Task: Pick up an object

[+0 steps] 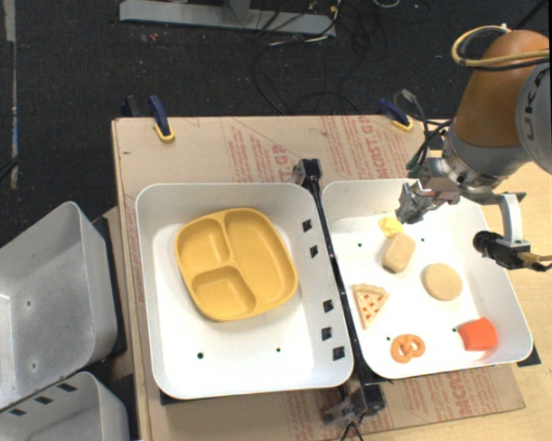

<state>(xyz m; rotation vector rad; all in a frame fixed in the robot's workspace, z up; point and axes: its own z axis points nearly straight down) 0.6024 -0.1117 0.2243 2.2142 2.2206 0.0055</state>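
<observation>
**Gripper hanging over the small yellow piece in the right bin**

The grey arm with the orange band is reaching in from the right, and its two-finger gripper is hanging low over the far left part of the right-hand shallow white bin. Just beside its tip, toward the left and slightly nearer the camera, a small bright yellow toy piece is lying on the bin floor; whether the gripper is touching it cannot be told. How the gripper is set is not readable from this angle, and nothing is showing as held.

The yellow piece is looking like the nearest candidate for the pick. It is probably a light, stiff plastic play-food item, smooth enough to slip, so a pinch across its narrow middle would seem safest.

Near it, a tan rounded block is sitting just toward the camera, close enough to get in the way. Farther out in the same bin are lying a tan round disc, a pizza-slice-shaped toy, an orange pretzel-shaped toy and an orange-red cube, all well apart from the gripper.

The left-hand white bin is holding a yellow divided plastic tray. Both bins are resting on the counter.
</observation>
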